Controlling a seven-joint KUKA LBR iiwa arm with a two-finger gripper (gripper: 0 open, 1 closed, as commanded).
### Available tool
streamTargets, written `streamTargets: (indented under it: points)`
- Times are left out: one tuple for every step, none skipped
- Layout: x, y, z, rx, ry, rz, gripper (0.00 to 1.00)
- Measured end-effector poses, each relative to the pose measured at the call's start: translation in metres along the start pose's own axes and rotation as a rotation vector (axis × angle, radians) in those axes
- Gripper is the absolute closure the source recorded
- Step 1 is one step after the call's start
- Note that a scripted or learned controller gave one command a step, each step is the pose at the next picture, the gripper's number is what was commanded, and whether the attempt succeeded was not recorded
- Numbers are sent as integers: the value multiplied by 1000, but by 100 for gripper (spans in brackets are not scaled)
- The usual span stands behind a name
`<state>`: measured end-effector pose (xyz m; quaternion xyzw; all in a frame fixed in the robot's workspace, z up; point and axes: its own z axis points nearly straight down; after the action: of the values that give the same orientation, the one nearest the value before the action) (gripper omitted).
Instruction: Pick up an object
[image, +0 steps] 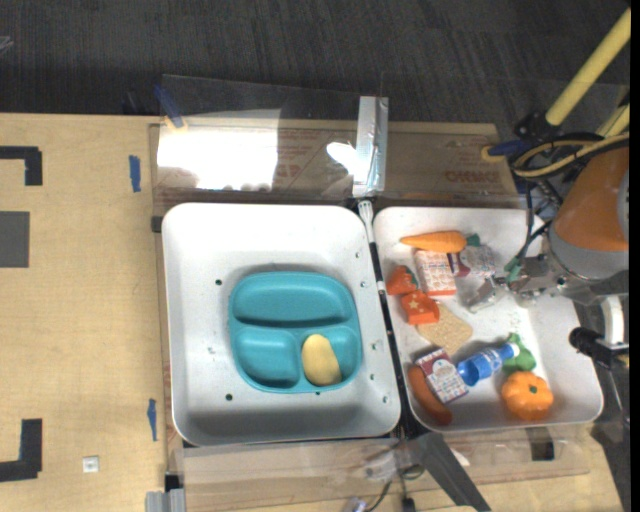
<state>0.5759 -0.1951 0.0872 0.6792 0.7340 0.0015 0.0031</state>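
Observation:
My gripper (497, 288) hangs low over the upper middle of the right bin (585, 400), reaching in from the right under the orange-banded wrist (596, 208). It is close to a greyish packet (478, 260) and a pink-and-white carton (435, 272). A carrot (433, 241) lies at the bin's far edge. Below the gripper lie a tan cracker (452, 329), a red block (419, 307), a blue bottle (484, 364), an orange pumpkin (527, 394), a small red-and-white carton (441, 377) and a brown sausage (424, 398).
The left bin (190, 300) holds a teal divided plate (290, 300) with a yellow potato (321, 359) in its lower right compartment. A clear panel (260, 150) stands behind the bins. Cables (545, 150) and a yellow pole (595, 65) sit at the upper right.

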Motion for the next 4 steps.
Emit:
streamTargets:
  points:
    - [51, 91, 2, 24, 4, -59, 0]
    - [70, 91, 2, 27, -5, 12, 0]
    - [38, 89, 3, 42, 14, 222, 0]
    - [38, 89, -7, 41, 10, 220, 100]
